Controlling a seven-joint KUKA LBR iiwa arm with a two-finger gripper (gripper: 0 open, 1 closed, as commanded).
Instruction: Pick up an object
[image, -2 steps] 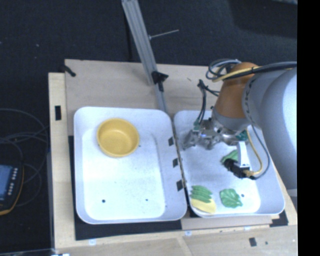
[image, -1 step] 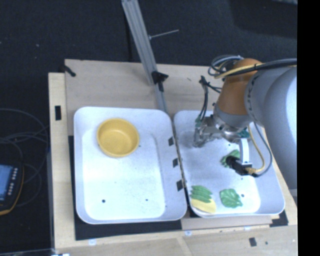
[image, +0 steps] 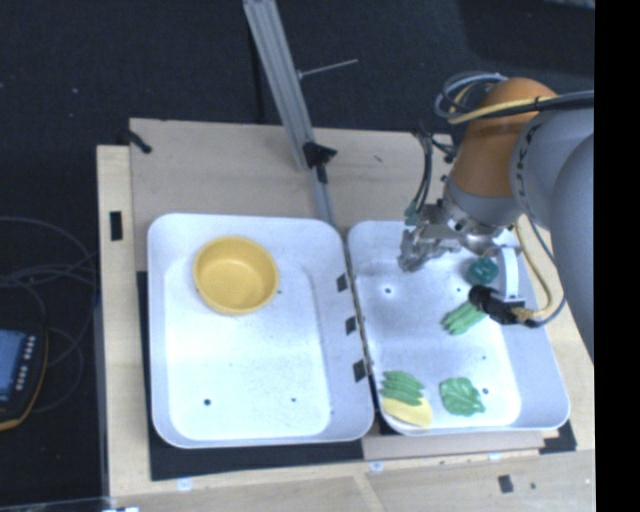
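My gripper (image: 413, 256) hangs over the far left part of the right bin (image: 420, 300), with nothing seen between its tips. A small teal object (image: 484, 270) lies just to its right, near the bin's far right side. A light green piece (image: 462, 318) rests in the middle right of the same bin. At the near edge lie a green and yellow item (image: 405, 398) and a green leafy item (image: 461, 396). A yellow bowl (image: 236, 274) sits upright in the far left part of the left bin (image: 250, 390).
A grey metal post (image: 285, 85) rises from behind the two bins, slanting toward the divide between them. The arm's orange band (image: 495, 140) looms over the right bin's far edge. The bins sit on a wooden bench (image: 200, 160).
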